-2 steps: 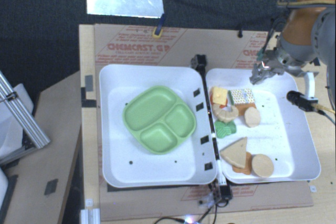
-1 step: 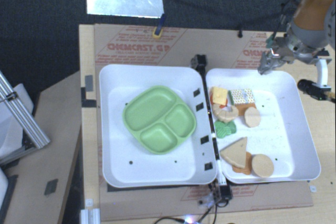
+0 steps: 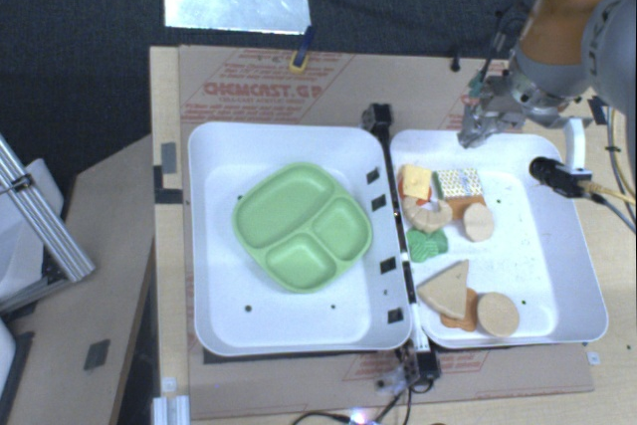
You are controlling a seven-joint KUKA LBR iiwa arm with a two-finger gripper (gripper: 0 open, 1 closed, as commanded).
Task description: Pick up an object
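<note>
Claw (image 3: 478,131) hovering over right bin's (image 3: 567,264) far edge, grip state unclear; food pieces (image 3: 445,214) lying at bin's left.

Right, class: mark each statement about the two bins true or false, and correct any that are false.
1. The green divided plate lies in the left bin. True.
2. The food pieces sit in the same bin as the plate. False: they lie in the right bin.
3. The gripper hangs over the right bin's far edge. True.
4. The gripper is touching the round cracker. False: it is well apart, at the opposite end.
</note>
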